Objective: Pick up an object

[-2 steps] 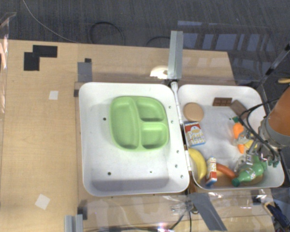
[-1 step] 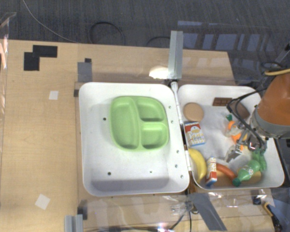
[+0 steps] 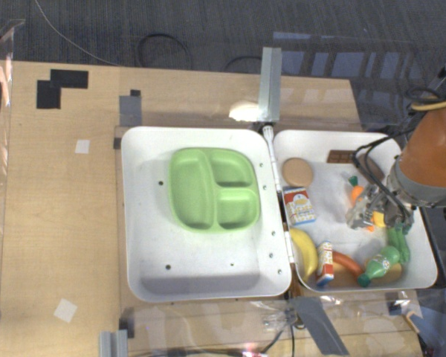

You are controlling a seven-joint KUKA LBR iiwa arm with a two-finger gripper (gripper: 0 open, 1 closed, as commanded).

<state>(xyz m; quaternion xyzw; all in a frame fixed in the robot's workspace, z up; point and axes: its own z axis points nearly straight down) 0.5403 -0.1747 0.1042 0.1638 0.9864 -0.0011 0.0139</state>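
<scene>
The task names no one object, so the nearest is the likely target: a small yellow toy (image 3: 369, 219) lying right under the gripper (image 3: 366, 213) on the floor of the right bin (image 3: 430, 274). It looks like light moulded plastic, stiff and a bit slick, so a pinch across its narrow middle should serve better than a grip at one end, where it could squirt out. How the gripper's fingers stand I cannot tell; cables and metal parts crowd the spot, and nothing is clearly held between them.

Just left and above the gripper lies an orange piece (image 3: 355, 193), apparently a small carrot-like toy. Just right and below it is a green vegetable (image 3: 397, 241), and further below a green bottle (image 3: 377, 265), rounded and probably prone to roll. Left of the bottle lie a sausage (image 3: 347, 262), a small can (image 3: 325, 263) and a banana (image 3: 305, 250), all close together, so a clean hold there would be harder. Well left of the gripper sit a carton (image 3: 299, 207) and a cookie (image 3: 298, 172); above it, a chocolate bar (image 3: 340, 156) lies flat.

Far left, the other bin (image 3: 141, 274) holds a green tray (image 3: 212, 190)
</scene>
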